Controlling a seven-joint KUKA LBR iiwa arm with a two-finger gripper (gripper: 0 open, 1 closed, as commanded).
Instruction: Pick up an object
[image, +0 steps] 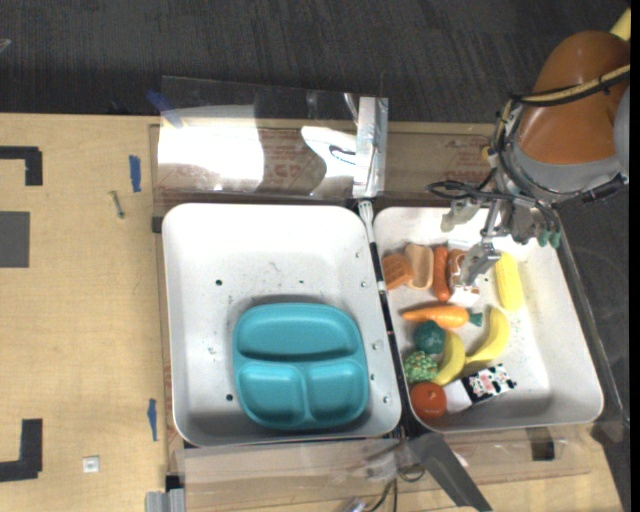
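A teal divided tray (300, 365) is seen in the left bin (190, 250), while toy foods (450, 320) are clustered in the right bin (570, 370) beneath the gripper (480, 255).

The arm (575, 100) comes in from the upper right, its orange band uppermost. The pincer (487, 250) hangs below the wrist, pointing down at a slight slant.

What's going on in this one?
The arm reaches in from the right, its gripper low over the right bin, among toy foods: a carrot, bananas, corn, a tomato. Nothing is visibly held yet. The left bin holds a teal tray.
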